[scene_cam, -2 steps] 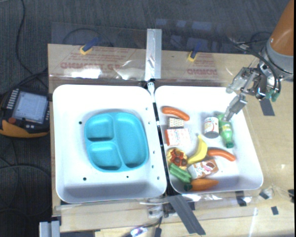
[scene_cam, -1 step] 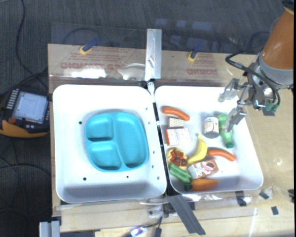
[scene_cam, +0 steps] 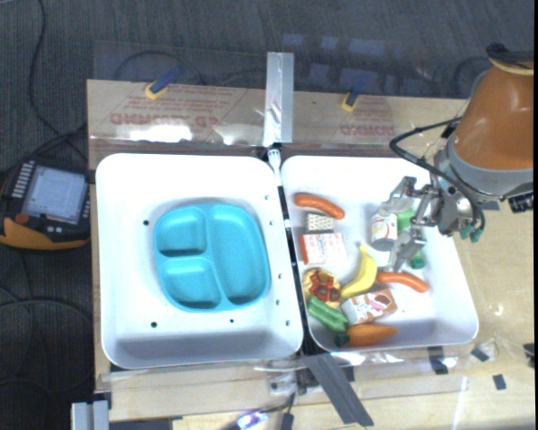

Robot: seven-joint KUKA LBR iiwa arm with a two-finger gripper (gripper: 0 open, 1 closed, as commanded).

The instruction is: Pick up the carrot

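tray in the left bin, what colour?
Light blue, a divided tray with three compartments, lying in the left white bin. The camera view shows it plainly.

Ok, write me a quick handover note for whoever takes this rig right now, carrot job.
Gripper: over the right bin, upper right part, beside a small carton; no item seen between its fingers.
Carrot: lying at the near edge of the right bin, next to the green vegetable and a snack packet, below the banana.
Left bin: holds the blue divided tray.
Done: nothing yet; carrot not grasped.
Left: move to the carrot, grasp, lift.
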